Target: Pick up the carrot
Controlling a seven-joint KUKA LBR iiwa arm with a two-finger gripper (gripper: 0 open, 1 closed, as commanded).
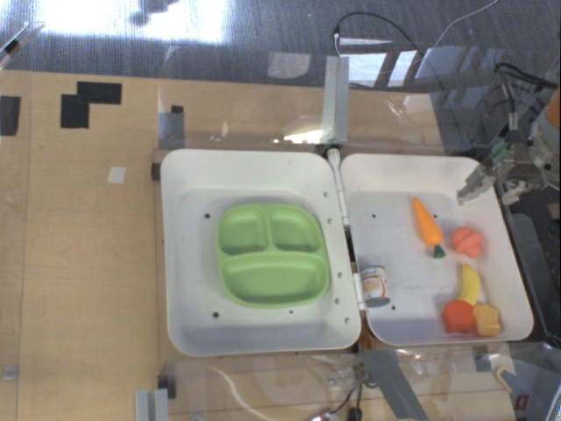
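Approach step: gripper hovers at right bin's far corner, fingers' state unclear; carrot untouched; next, descend over carrot

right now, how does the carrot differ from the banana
The carrot is orange with a green end; the banana is yellow. The carrot lies apart from the other toys; the banana touches the ones below it. The carrot tapers straight; the banana curves. Both lie flat in the right bin.

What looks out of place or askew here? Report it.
One thing: the small can lies tipped on its side in the right bin, against the divider. The carrot, banana and other toy foods lie loose, undamaged. The green plate sits flat in the left bin.
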